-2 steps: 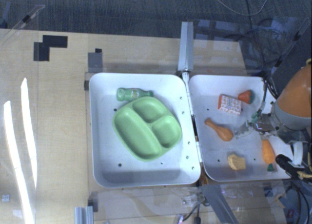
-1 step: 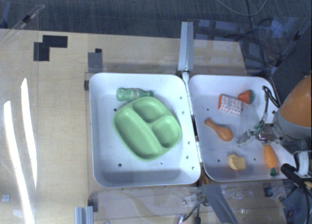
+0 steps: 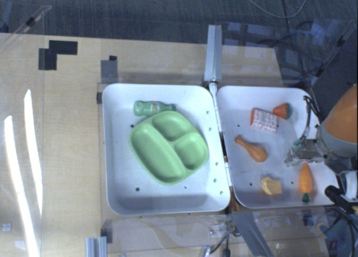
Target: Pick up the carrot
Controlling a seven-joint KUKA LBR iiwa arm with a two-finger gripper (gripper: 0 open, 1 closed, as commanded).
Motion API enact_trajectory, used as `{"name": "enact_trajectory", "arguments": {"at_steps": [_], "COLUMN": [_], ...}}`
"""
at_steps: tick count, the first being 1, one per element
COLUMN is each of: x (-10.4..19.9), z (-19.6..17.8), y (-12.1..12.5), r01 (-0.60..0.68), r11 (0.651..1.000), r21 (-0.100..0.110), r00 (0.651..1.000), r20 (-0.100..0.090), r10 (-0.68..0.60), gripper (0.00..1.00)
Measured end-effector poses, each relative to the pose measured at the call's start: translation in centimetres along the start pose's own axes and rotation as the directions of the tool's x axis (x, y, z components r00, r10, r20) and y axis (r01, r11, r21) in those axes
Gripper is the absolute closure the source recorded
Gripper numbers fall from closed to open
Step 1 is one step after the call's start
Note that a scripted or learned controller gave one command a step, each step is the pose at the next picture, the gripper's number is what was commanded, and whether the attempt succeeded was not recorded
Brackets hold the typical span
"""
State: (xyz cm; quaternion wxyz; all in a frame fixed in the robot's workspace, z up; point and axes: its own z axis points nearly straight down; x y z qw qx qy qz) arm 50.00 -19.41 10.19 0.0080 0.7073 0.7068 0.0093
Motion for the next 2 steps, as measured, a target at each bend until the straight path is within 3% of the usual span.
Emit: {"name": "enact_trajectory", "arguments": {"at_steps": [1,2], "x": [5.6,14.8], "z": [1.2,-8.3], "y": [0.9,1.9], "r01": [-0.076,-0.387], "r11": [0.997,0.922], "r21": [0.008,0.017], "r00": [0.997,0.922], "r20": [0.007,0.009], "r10": [0.075,0.387], "gripper": [1.00,1.00]}}
